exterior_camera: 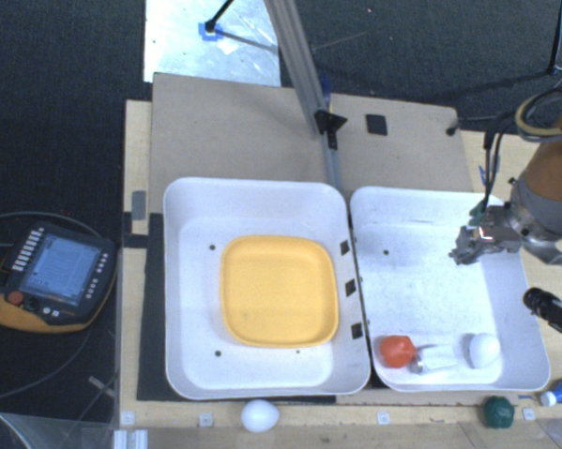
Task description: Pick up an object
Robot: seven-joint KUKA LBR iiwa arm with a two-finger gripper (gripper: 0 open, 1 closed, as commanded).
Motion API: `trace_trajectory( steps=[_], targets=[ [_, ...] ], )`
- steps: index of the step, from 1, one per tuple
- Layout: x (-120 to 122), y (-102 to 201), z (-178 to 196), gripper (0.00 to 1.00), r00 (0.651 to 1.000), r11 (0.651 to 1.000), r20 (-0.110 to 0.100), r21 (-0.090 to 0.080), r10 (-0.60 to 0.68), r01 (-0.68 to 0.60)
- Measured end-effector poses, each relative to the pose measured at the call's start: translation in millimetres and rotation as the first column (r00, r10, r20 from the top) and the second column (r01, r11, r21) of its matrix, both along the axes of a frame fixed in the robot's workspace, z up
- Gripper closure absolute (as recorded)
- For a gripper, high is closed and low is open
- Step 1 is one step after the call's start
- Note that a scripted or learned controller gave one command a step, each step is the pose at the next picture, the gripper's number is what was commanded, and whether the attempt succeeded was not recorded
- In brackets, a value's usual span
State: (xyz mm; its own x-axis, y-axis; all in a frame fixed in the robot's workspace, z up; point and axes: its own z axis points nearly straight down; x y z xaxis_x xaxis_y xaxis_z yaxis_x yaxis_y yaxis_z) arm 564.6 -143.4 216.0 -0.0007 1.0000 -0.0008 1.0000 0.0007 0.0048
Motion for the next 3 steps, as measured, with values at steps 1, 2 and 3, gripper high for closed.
trace_trajectory(
  steps=[1, 2, 3],
  targets=[
    [11, 57, 12, 1.0, 1.0, 1.0, -0.003, 0.002, 0.005, -0.005],
    [23, 114, 4, 1.0, 1.0, 1.0, -0.004, 0.002, 0.004, -0.004],
    [24, 165, 13, 1.0, 1.0, 1.0, -0.004, 0.002, 0.004, -0.004]
  ],
)
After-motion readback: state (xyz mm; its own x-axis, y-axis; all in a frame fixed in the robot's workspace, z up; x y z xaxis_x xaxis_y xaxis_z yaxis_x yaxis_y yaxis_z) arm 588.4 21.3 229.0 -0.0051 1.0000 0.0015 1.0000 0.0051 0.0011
